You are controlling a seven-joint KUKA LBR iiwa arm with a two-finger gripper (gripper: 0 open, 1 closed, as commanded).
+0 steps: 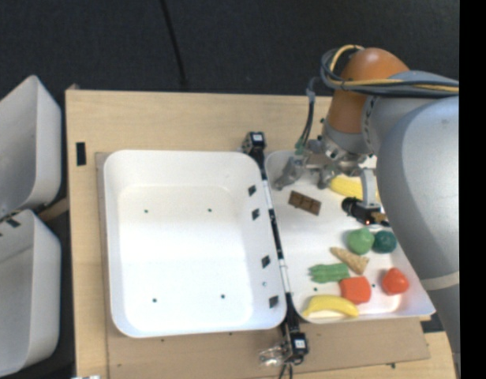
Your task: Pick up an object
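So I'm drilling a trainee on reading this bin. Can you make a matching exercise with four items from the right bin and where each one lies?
Things:
1. banana
2. brown block
3. red tomato
4. corn cob

Places:
A. top of the bin, just under the arm's wrist
B. front edge of the bin, nearest the divider
C. front right corner area, right of the orange-red block
D. upper left part of the bin, just below the tool

Pairs: 1-B, 2-D, 3-C, 4-A
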